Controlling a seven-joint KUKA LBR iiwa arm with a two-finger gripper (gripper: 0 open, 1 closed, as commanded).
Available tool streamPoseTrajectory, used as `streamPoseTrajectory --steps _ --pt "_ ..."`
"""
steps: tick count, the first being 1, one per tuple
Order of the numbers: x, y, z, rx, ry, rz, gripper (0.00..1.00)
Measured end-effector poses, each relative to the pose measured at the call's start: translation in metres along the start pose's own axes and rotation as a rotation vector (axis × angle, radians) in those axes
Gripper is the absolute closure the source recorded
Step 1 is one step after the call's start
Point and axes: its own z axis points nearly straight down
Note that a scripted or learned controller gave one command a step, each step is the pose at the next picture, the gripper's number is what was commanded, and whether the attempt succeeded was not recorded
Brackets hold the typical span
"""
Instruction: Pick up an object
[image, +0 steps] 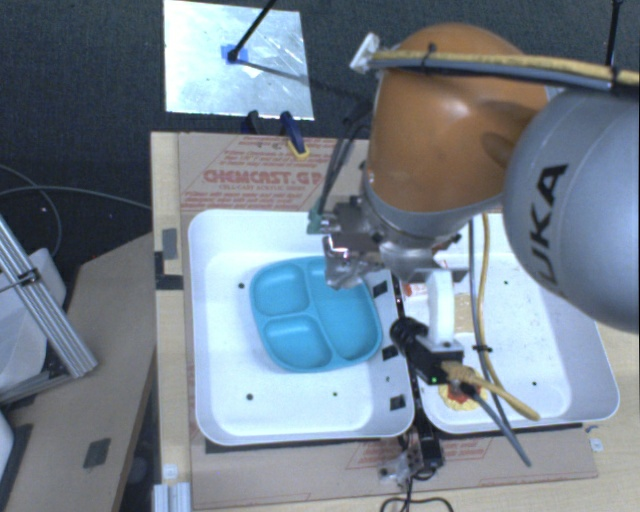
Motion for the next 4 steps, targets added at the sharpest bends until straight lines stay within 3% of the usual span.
streamPoseTrajectory --steps 1,2,3,4 --pt "-0.051 0.015 0.174 0.02 -0.01 0.013 1.0" --pt "-0.127 0.008 0.098 -0.004 -0.006 0.015 1.0" --pt "-0.069 0.02 0.106 0.004 -0.001 0.0 1.0" --pt "-0.024 0.0 -0.013 -0.009 0.004 -0.002 1.0"
